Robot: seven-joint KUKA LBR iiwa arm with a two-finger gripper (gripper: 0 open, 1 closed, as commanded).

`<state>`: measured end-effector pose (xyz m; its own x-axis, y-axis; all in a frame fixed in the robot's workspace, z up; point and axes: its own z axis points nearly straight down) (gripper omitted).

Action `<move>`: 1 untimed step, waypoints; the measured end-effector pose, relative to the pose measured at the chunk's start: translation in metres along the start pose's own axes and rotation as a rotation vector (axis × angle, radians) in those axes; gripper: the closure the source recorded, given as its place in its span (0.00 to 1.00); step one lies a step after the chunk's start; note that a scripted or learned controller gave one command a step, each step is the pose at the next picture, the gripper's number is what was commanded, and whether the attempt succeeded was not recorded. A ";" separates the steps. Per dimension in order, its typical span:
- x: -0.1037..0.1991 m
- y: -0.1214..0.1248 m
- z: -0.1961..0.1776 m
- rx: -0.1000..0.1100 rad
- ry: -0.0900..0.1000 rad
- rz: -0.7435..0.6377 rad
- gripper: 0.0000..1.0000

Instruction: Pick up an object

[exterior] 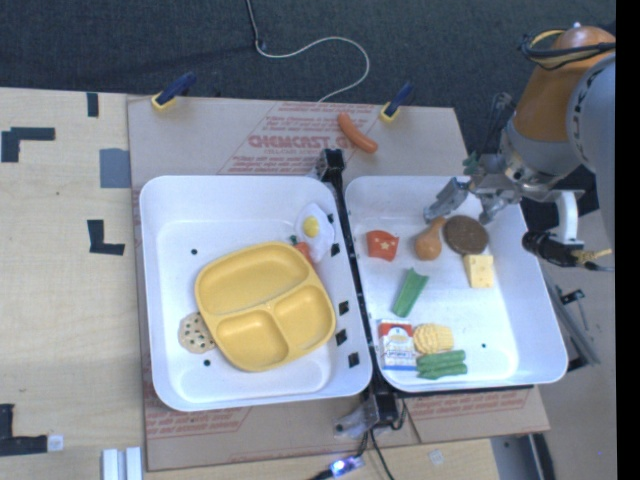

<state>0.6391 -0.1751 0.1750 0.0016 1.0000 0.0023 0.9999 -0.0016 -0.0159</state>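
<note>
My gripper (466, 208) hangs over the back right part of the right bin (520, 363), its fingers spread open with nothing between them. Just below it lies a round brown patty (466, 235), and a brown drumstick (429, 241) sits to the patty's left. A yellow cheese wedge (480, 270) lies right of them. Further left are a red piece (382, 244) and a green pepper strip (409, 292). At the bin's front sit a small carton (397, 344), a corn cob (432, 338) and green beans (441, 365).
The left bin (160, 218) holds a yellow divided plate (264, 303), a cookie (194, 333) and a fried egg (314, 227). An orange sausage (358, 133) lies on the cardboard behind the bins. The arm's grey body stands at the right bin's back right corner.
</note>
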 end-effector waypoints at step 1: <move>0.000 0.003 -0.009 -0.014 -0.003 -0.003 0.00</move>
<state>0.6425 -0.1750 0.1842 -0.0012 1.0000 -0.0003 1.0000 0.0012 -0.0017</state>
